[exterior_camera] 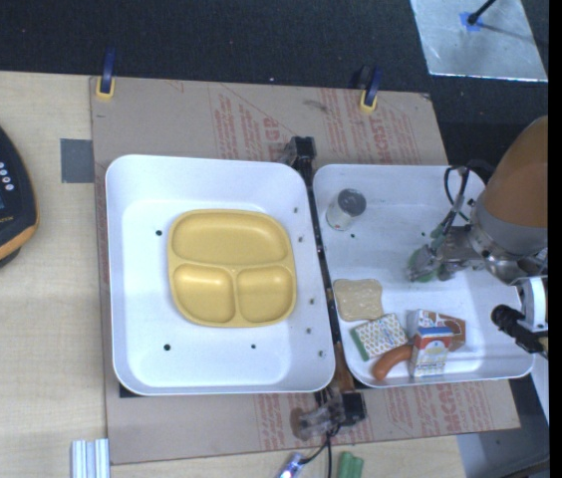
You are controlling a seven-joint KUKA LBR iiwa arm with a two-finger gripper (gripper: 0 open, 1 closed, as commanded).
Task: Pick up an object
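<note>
A single fixed camera sits above the worktop (32,366) and looks down on it at a slant, far enough back to take in both white bins whole. The left bin (137,267) lies near the middle of the frame, and the right bin (391,192) lies toward the right side. The worktop's far edge runs across the upper part of the frame, with dark floor (211,13) beyond it. The arm (515,192) enters from the right edge of the frame, over the right bin's right side.
</note>
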